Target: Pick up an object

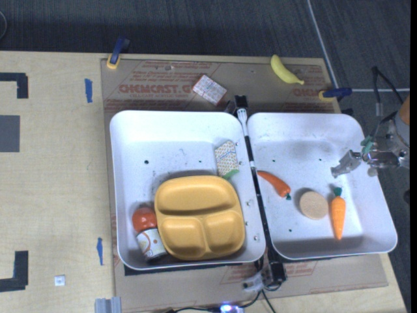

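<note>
The right bin [306, 132] holds an orange chili pepper [273, 182] near its left wall, a round tan disc [313, 204] and a toy carrot [337, 216] towards the front right. My gripper [346, 165] hangs over the right side of this bin, just above and behind the carrot, apart from every object. Nothing shows in its grasp. The left bin [143, 139] holds a large yellow divided tray [199, 215], a small red and white can [148, 232] at its front left, and a patterned packet [226, 156] by the right wall.
Behind the bins, on the cardboard sheet [156, 83], lie a toy banana [285, 70] and a small checked packet [209, 89]. A black divider [250, 168] runs between the bins. Blue clamps hold the cardboard at its back corners.
</note>
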Motion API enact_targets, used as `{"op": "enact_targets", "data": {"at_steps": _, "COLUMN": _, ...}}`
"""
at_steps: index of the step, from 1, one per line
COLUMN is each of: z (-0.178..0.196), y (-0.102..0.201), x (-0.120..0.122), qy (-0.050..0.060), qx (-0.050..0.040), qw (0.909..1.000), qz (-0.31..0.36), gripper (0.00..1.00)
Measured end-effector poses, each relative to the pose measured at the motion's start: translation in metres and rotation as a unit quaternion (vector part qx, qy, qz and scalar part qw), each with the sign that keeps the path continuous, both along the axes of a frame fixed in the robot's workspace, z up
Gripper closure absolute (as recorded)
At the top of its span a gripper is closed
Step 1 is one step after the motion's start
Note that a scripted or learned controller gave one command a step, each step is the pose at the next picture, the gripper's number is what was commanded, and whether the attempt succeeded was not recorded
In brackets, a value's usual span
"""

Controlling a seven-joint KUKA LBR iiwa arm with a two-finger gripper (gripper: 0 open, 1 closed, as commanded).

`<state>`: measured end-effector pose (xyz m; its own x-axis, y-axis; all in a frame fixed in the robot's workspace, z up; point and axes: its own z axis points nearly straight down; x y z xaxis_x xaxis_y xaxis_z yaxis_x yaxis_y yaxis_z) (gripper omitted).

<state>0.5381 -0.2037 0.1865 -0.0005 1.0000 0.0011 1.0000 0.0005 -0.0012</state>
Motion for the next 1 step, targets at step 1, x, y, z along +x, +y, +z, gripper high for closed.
{"op": "enact_targets", "data": {"at_steps": 1, "z": -0.1006, "y": 0.0745, "x": -0.0365, "qy": -0.002, "qx": -0.0006, "qw": 1.0, "qz": 0.001, "gripper": 0.0}}
